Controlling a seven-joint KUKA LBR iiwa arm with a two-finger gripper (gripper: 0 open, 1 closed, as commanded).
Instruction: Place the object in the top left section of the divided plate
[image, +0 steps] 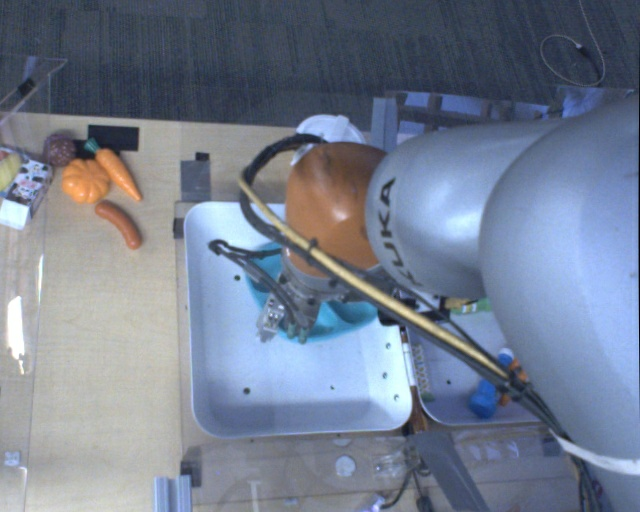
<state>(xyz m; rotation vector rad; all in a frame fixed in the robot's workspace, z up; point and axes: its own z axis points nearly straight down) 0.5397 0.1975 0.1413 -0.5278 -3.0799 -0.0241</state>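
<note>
grey arm (500, 230) nearest the lens, gripper (283, 322) low over the blue divided plate (335, 318) in the left bin (290, 400); jaw state and object location indeterminable; probable placement step, next: confirm release above plate's top left section.

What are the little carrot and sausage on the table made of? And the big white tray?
The carrot and sausage look like toy plastic: smooth and evenly colored. The white tray looks like hard plastic or painted metal, judging by its smooth, slightly glossy face and rounded corners; the picture leaves that open.
</note>
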